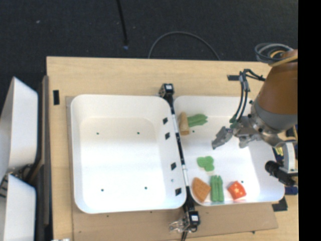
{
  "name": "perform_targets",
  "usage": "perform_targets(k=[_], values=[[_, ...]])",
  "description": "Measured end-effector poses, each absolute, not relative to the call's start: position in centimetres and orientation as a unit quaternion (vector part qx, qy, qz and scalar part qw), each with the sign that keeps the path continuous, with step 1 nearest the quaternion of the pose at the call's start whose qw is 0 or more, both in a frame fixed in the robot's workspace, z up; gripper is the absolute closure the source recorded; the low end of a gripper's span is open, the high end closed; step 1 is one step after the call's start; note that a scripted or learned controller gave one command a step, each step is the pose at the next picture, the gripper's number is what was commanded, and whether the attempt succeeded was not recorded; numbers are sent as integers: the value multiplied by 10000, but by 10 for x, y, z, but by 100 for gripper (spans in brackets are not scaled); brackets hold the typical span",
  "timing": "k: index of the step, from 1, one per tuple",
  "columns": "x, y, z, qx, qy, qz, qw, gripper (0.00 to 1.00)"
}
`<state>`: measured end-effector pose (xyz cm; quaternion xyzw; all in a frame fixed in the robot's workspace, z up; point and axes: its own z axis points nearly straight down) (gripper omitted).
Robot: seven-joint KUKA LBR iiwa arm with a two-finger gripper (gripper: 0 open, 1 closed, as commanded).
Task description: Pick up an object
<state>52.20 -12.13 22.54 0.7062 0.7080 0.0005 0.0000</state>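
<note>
Over the right bin (261,197), gripper (231,137) jaws seemingly parted and empty, the green blob (205,161) just below-left could be nudged aside.

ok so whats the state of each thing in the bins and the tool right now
grey two-finger tool: open, hanging over the right white bin, holding nothing
green leafy piece with tan block: lying against the divider
small green lump: lying loose
orange wedge, green ridged strip, red block: lying along the near edge
</note>
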Motion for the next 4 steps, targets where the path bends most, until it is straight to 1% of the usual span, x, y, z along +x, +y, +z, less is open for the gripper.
perform_targets(k=[1, 2, 3, 4], values=[[533, -119, 95, 7074, 7068, -10, 5, 0], [525, -117, 101, 7082, 7060, -2, -1, 0], [526, -117, 112, 7103, 7039, 20, 10, 100], [490, -66, 206, 7046, 7096, 30, 21, 100]])
